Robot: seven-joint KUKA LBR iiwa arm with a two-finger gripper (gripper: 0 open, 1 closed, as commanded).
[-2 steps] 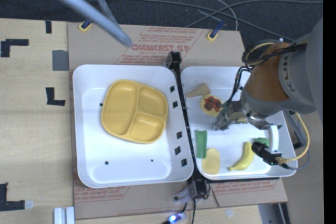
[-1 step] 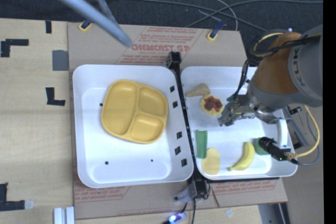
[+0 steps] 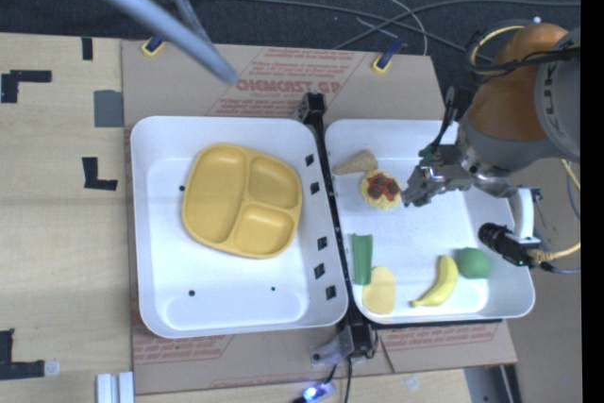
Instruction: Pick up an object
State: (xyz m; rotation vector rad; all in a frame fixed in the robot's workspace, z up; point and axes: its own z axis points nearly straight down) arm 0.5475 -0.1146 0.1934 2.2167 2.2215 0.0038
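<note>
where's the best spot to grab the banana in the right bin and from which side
Probably the banana is best taken across its thick middle, coming straight down from above. It lies flat and curved on the bin floor, so fingers should close across its narrow width. Its upper end sits close to the green piece, and the bin's front wall is near its lower end, so the middle offers most room.

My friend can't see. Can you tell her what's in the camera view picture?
A robot gripper hangs low in the right bin, beside a small round pastry with red topping. That bin also holds a banana, green toys and a tan wedge; the left bin holds a yellow divided plate.
</note>
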